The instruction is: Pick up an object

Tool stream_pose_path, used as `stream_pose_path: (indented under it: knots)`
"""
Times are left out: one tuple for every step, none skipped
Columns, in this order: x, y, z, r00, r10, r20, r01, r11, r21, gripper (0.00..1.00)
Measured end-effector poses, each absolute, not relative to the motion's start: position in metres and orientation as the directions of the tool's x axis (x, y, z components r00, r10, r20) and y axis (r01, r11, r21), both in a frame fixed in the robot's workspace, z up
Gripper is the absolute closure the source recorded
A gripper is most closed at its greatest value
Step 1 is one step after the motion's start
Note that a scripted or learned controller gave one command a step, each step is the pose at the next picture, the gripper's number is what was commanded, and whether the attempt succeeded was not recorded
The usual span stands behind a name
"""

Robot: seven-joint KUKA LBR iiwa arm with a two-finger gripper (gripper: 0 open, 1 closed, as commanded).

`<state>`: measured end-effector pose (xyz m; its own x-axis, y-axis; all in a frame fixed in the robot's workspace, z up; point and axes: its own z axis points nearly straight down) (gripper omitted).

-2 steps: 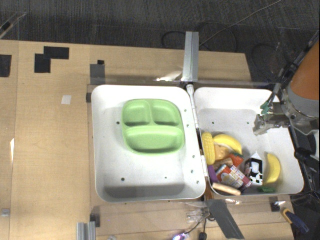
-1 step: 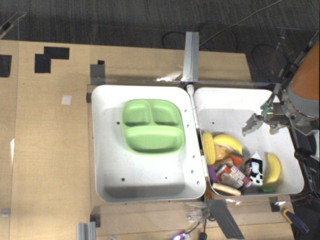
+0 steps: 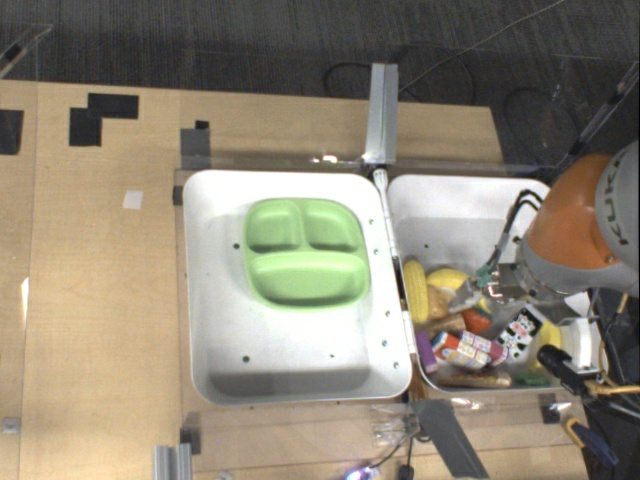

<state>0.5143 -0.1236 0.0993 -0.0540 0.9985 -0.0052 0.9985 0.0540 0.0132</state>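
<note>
**Gripper down in the right bin, over the toy pile**

The gripper (image 3: 487,290) is hanging low in the right bin (image 3: 450,208), its tip right at the heap of small objects along the bin's near side. You cannot tell how far it is parted, or whether it has anything; the wrist is covering the tip.

Going largest to smallest: the arm (image 3: 580,218) is reaching in from the right, its orange band sitting above the wrist. Two white bins are lying side by side. The left bin (image 3: 215,268) is carrying one green divided tray (image 3: 304,250), three compartments. The right bin is holding the clutter: one corn cob (image 3: 416,291) against the left wall, one yellow lemon-like piece (image 3: 446,280), one small printed carton (image 3: 472,347), one black-and-white dice-like block (image 3: 519,330), one brown stick-like piece (image 3: 470,378), plus red and purple bits too small to name.

For the grasp, you are best off watching for one single object centred under the tip, not two pressed together. The pile is tight, so a descent between neighbours is likely wedging or slipping. Check for something visibly lifted before calling it picked.
</note>
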Motion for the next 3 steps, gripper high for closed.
stream_pose_path:
  knots:
    - [0.515, -0.123, 0.105, -0.056, 0.998, -0.002, 0.998, 0.056, 0.008, 1.00]
    - [0.538, -0.074, 0.245, -0.052, 0.999, -0.001, 0.999, 0.052, 0.006, 1.00]
    - [0.551, -0.064, 0.220, 0.055, 0.999, 0.000, 0.999, -0.055, 0.003, 1.00]
